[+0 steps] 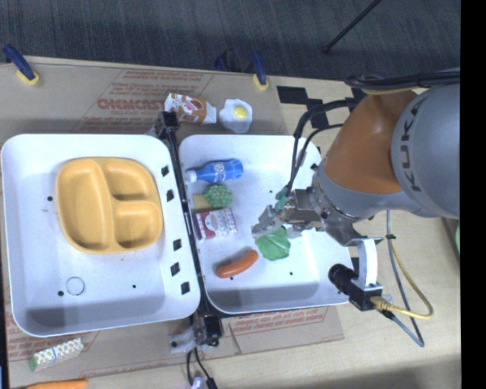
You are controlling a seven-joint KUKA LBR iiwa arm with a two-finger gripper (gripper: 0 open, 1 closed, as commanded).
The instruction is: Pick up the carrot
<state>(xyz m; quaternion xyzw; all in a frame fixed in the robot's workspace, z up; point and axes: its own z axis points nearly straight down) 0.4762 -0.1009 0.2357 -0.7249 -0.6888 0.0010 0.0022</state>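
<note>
The carrot [237,263] is a short orange-red piece lying flat near the front of the right bin [308,294], tilted slightly up to the right. My gripper [273,221] reaches in from the right and hangs over the bin's middle, just above a green leafy toy [274,247]. It sits up and to the right of the carrot, apart from it. Nothing shows in its grasp.
In the right bin, a blue bottle [217,171], a green round vegetable [218,194] and a red packet [216,223] lie along the left wall. The left bin [24,241] holds a yellow divided plate [109,203]. Small items [236,114] rest behind the bins.
</note>
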